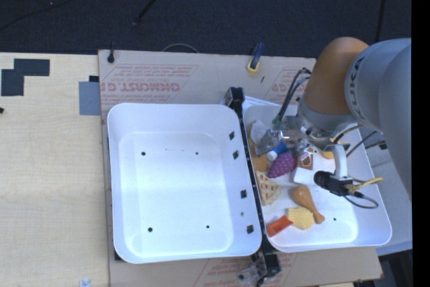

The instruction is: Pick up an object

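My gripper (279, 142) reaches down into the right bin (366, 228), at its upper left part, just above a purple bunch of grapes (282, 163). A blue and white piece (275, 152) lies right under the gripper's tip. Below it lie a waffle-patterned piece (267, 187), a brown drumstick (306, 201), a yellow chunk (299, 218) and an orange-red piece (278, 226). A small white box with a red mark (306, 161) sits to the right of the grapes. The arm's body hides the bin's upper right part.
The left bin (175, 178) lies beside the right one, with a black clip rail (245, 165) between them. A black cable with a yellow tip (342, 183) hangs over the right bin. A blue and yellow clamp (255, 58) sits on the cardboard behind.
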